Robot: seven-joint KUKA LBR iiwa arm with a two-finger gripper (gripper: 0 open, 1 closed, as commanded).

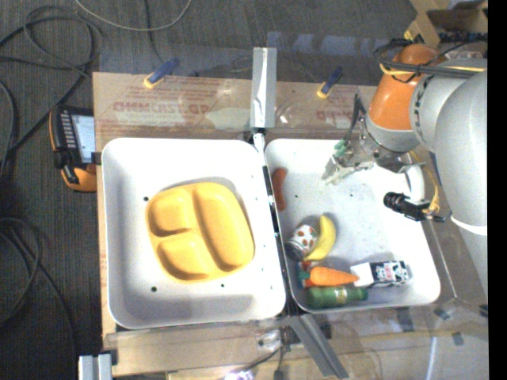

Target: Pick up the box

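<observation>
Over the upper part of the right-hand shallow white bin (432, 291) hangs the two-finger gripper (339, 167), its tips pointing down and toward the left bin; whether it is open or closed cannot be told from this slant, and nothing shows in its grasp. Well below it and toward the arm's side, the small white printed cardboard box (383, 273) lies flat on the bin floor in the near right corner, its long side running roughly along the near wall. Touching the box on the side away from the arm is an orange toy carrot (331, 276), with a dark green bottle-shaped toy (337, 295) just beyond that, against the near wall. Closer to the gripper, between it and that cluster, sit a yellow toy banana (322, 237) and a small round patterned object (303, 237). Farther off, in the left bin, rests a yellow plastic divided tray (202, 229).

The box looks light, stiff and smooth-faced, probably hollow, so hard squeezing could dent it. The best hold seems to be across its short width near the middle, with the gripper kept clear of the carrot and the bin wall.
</observation>
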